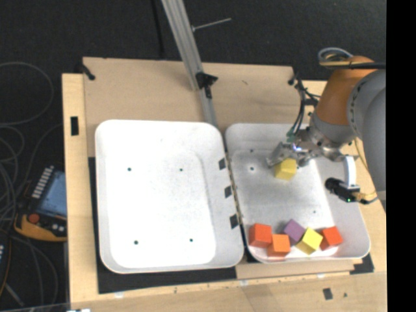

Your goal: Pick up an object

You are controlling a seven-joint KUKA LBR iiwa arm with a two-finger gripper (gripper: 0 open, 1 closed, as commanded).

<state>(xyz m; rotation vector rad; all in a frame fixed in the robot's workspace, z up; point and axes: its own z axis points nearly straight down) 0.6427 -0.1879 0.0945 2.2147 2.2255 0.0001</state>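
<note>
Your gripper [286, 159] sat over the right bin [260, 142], and the yellow block [285, 169] showed right at its fingertips; the jaws seemed clenched on it. You were at the grasp-and-lift step; next called for a straight, steady raise

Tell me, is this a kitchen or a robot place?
Probably a robot lab. A robot arm reaches over two white bins on a bench, with toy blocks in one and cables on the floor.
</note>
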